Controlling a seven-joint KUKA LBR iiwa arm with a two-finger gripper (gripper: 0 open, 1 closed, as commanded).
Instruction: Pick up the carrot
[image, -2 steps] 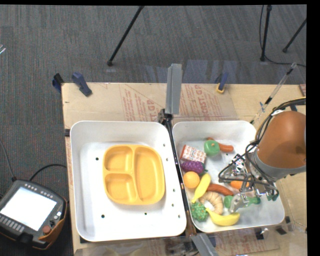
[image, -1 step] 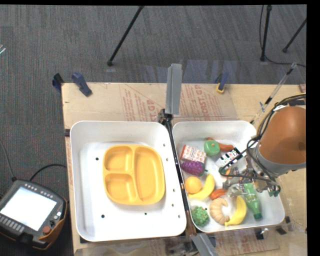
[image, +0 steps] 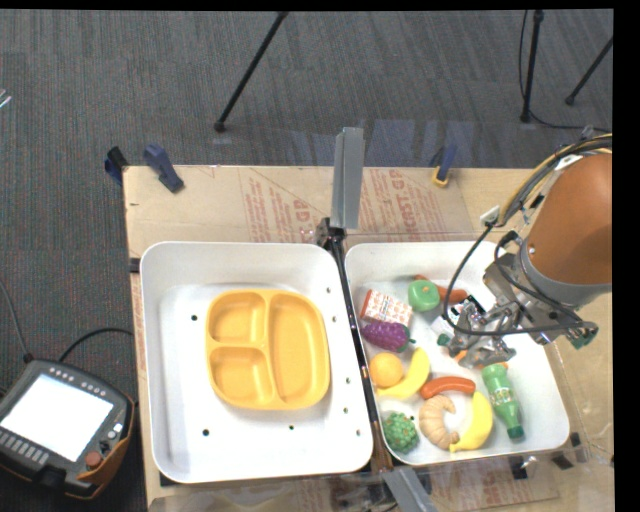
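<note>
An orange stub that looks like the carrot (image: 457, 296) lies toward the back of the right bin (image: 545, 385), beside a round green fruit (image: 424, 295). Black cables cross it and hide part of it. My gripper (image: 478, 345) hangs low in the same bin, just in front of and to the right of that stub, above the green bottle (image: 503, 400). A small orange bit (image: 457, 352) shows at the gripper's left edge; what it belongs to is unclear.
The right bin also holds a red-white carton (image: 385, 305), a purple fruit (image: 385, 333), an orange (image: 387, 369), two bananas (image: 412, 372), a red sausage (image: 448, 386), a croissant (image: 437, 418) and broccoli (image: 400, 431). A yellow divided plate (image: 268, 348) sits in the left bin (image: 170, 400).
</note>
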